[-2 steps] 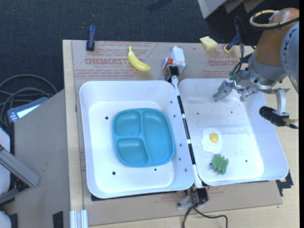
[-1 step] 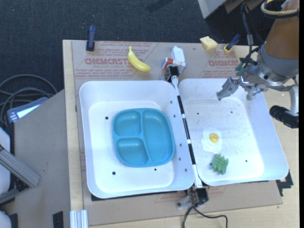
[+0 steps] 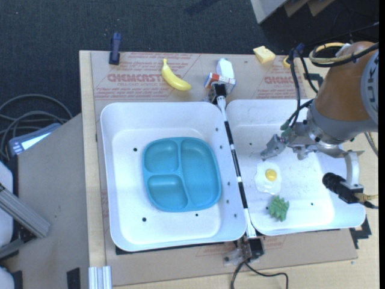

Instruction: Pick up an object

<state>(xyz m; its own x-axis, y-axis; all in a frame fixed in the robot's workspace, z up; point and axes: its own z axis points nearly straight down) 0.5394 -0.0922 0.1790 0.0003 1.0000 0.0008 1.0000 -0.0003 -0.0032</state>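
Two shallow white plastic bins sit side by side on a cardboard-looking board (image 3: 150, 68) with red print. The left bin (image 3: 120, 131) holds a glossy teal plate (image 3: 180, 173), rounded-rectangle shape with three compartments. The right bin (image 3: 313, 215) has two small toys: a fried egg (image 3: 268, 178), flat white blob with a yellow yolk, and just below it a bumpy green broccoli (image 3: 278, 208). The two look close, maybe touching, hard to say.

The arm comes in from the right, orange band over a grey wrist, and the gripper (image 3: 274, 149) hangs over the right bin. Its metal fingers point left and down, spread a bit, with nothing between them as far as I can see. The egg lies just below the fingertips, not between the jaws, and the broccoli is further down still.

Up on the board behind the bins: a smooth yellow banana (image 3: 174, 77), a yellow cheese wedge (image 3: 263, 54) and a dark blue clip (image 3: 114, 47).
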